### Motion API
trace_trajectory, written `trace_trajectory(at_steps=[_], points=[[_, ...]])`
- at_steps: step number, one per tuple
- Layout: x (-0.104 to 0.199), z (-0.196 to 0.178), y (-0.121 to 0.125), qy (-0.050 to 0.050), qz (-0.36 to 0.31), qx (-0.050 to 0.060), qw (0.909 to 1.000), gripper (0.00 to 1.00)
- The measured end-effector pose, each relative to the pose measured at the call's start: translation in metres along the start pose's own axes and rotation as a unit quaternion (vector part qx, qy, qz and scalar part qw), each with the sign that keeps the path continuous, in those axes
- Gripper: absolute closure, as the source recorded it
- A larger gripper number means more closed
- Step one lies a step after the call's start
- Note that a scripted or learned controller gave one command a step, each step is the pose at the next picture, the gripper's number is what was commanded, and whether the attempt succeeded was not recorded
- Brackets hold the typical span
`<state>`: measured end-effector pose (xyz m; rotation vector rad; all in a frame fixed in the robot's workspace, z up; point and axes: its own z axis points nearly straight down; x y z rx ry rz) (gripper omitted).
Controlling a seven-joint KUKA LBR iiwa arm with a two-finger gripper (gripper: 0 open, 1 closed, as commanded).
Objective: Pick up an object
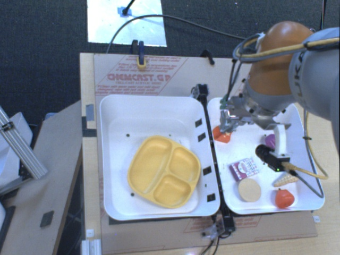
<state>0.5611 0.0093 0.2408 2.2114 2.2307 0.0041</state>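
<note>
The left bin (111, 142) on the desk (64, 137) held a yellow divided tray (163, 171), lying flat. The right bin (305, 142) held an orange piece (223, 136) near its left wall, a small maroon packet (244, 168), a tan disc (249, 190), a cone-shaped piece (285, 180), a red tomato-like item (285, 197) and something purple (270, 141). The claw (228, 122) hung just above the orange piece; whether it was apart or together could not be told.
</note>
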Motion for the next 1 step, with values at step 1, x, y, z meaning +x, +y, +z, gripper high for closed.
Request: trace_trajectory(at_steps=[1], points=[[0.0604,0.0090,0.0160,0.000,-0.001,0.000,1.0000,1.00]])
